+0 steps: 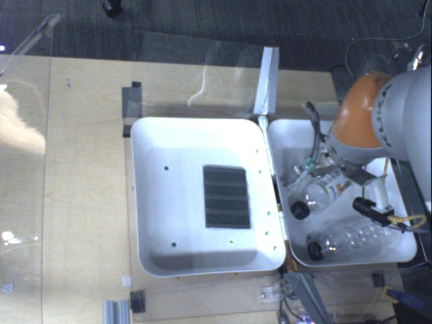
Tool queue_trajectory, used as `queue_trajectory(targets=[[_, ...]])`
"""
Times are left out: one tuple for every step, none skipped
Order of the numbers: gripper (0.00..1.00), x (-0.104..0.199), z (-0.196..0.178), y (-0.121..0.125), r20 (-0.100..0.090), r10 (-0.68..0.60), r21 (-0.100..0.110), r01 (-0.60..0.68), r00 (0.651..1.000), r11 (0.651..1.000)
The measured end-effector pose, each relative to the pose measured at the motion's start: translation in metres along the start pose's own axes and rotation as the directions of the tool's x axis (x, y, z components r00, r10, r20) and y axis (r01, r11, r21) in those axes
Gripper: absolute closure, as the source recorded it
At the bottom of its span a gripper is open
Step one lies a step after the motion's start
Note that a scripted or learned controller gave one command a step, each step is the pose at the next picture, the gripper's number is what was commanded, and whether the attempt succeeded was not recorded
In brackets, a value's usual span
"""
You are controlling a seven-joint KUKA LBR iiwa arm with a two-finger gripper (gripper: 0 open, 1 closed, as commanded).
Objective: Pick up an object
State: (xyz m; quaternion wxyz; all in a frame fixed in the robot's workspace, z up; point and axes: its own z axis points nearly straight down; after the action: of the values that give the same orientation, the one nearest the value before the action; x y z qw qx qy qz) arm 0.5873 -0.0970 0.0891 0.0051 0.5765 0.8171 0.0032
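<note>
The grey arm with its orange band (358, 117) hangs over the right bin (287, 137). Its gripper (318, 173) is low in that bin, just above a clear plastic bottle (320, 196) with a black cap that lies on its side. A second clear bottle (351, 238), also black-capped, lies along the bin's near wall. The wrist hides the gripper's tips, and nothing is visibly lifted. In the left bin (155, 181) a dark ridged rectangular block (226, 196) lies flat near the middle.
A black fitting with a yellow cable (378, 212) sticks out from the arm over the right bin's right side. A metal post (266, 79) stands behind the wall between the bins. A clear panel covers the bench at the left.
</note>
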Motion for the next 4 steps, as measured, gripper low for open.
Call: queue_trajectory(targets=[[0.00,-0.020,0.002,0.053,-0.001,0.013,0.002,-0.013,1.000,1.000],[0.00,-0.067,-0.010,0.001,-0.001,0.094,0.006,-0.094,0.996,0.996],[0.00,-0.088,0.000,-0.051,0.002,-0.007,0.001,0.007,1.000,1.000],[0.00,-0.129,-0.001,0.041,-0.010,-0.074,0.018,0.074,0.997,0.997]])
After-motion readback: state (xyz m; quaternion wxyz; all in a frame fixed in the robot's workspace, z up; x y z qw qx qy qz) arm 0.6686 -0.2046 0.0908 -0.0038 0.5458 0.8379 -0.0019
